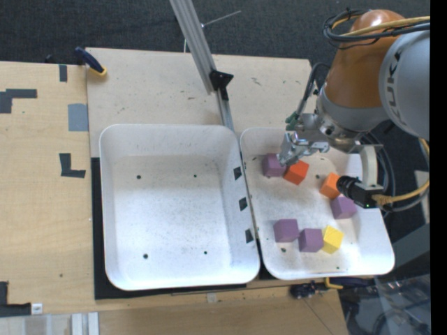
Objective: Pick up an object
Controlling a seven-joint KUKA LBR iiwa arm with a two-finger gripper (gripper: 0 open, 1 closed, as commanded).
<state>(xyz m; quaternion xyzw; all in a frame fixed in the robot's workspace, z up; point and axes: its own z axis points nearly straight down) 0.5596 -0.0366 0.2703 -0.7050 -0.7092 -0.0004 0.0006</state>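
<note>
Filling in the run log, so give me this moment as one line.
arm: over right bin | gripper: low beside orange block and purple block | grasp: unconfirmed

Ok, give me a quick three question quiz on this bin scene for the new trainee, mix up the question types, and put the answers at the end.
1. True or false: all the blocks lie in the right bin.
2. How many purple blocks are in that bin?
A) two
B) four
C) six
3. Fill in: the yellow block touches a ______ block.

Key
1. True; the left bin holds no blocks.
2. B: one by the hand at, one at, one at, one at. Two orange blocks also lie there.
3. purple
</note>
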